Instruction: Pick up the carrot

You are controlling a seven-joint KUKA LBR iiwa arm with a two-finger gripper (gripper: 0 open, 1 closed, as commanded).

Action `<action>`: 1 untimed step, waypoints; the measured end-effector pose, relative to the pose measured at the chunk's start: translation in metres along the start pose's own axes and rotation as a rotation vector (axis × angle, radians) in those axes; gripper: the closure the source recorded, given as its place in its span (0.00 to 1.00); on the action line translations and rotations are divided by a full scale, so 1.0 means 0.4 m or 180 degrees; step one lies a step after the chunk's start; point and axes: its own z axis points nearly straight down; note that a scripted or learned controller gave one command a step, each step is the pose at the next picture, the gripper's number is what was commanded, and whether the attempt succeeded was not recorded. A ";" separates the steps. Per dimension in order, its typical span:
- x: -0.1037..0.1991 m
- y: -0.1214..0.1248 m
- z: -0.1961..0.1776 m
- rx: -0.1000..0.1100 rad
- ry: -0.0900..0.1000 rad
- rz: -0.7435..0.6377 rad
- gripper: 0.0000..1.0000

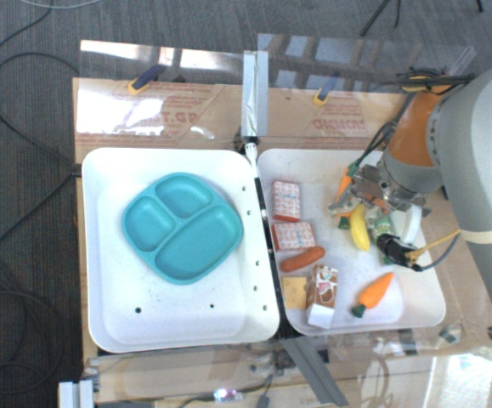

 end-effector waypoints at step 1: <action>0.145 -0.104 -0.306 -0.0023 -0.0002 -0.0212 1.00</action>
